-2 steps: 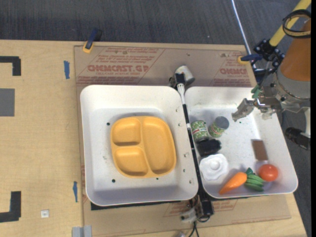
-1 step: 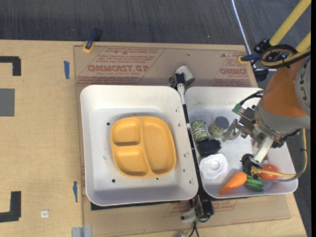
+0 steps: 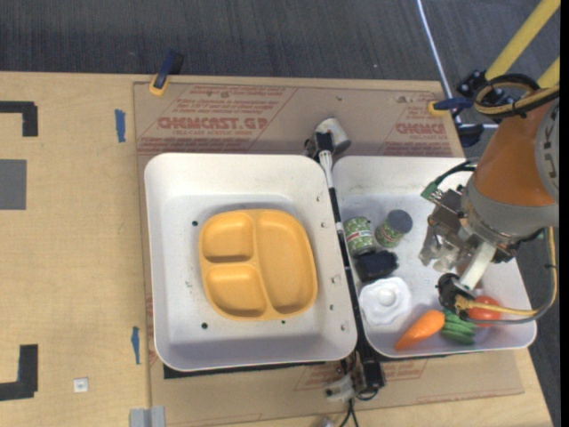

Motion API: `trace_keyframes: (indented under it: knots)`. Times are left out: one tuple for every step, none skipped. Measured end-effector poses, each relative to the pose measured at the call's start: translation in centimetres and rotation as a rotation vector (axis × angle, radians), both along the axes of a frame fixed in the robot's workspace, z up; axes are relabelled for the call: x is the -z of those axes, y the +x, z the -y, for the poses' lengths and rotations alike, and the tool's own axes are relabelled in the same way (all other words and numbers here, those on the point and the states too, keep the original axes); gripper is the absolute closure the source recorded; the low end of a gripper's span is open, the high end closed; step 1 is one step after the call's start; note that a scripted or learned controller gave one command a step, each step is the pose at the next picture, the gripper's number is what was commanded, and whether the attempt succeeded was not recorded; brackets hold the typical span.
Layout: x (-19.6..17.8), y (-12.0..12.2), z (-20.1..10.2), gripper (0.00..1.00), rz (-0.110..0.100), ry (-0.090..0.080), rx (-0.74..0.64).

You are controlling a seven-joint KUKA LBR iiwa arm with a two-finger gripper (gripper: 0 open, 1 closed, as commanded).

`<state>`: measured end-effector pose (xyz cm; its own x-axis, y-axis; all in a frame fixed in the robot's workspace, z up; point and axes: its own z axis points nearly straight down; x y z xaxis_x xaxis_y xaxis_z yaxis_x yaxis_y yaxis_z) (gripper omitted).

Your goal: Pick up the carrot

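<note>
1. The carrot (image 3: 420, 327) is lying near the front wall of the right bin (image 3: 418, 185), with its tip pointing left.
2. It is touching a green veggie (image 3: 460, 330) and sitting just beside a white bottle (image 3: 385, 301).
3. The gripper (image 3: 440, 245) is hanging over the right bin, near the carrot. I cannot tell if it is spread apart or pinched together.
4. A yellow plate (image 3: 258, 263) is sitting in the left bin (image 3: 169, 238).

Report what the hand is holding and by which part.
Cannot be told from this view. The carrot, at least, is not held: it lies in the right bin near its front wall, apart from the hand.
</note>
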<state>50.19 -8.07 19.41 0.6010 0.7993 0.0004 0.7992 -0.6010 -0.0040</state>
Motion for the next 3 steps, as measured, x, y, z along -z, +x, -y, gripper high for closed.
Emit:
trace_keyframes:
  knots:
    - [-7.1, -2.2, 2.9, 1.00, 0.002, -0.003, 0.175]
    - [-0.9, -2.3, -5.7, 1.00, -0.001, -0.002, 0.275]
    - [-4.9, -2.2, -10.1, 1.00, 0.001, -0.003, 0.719]
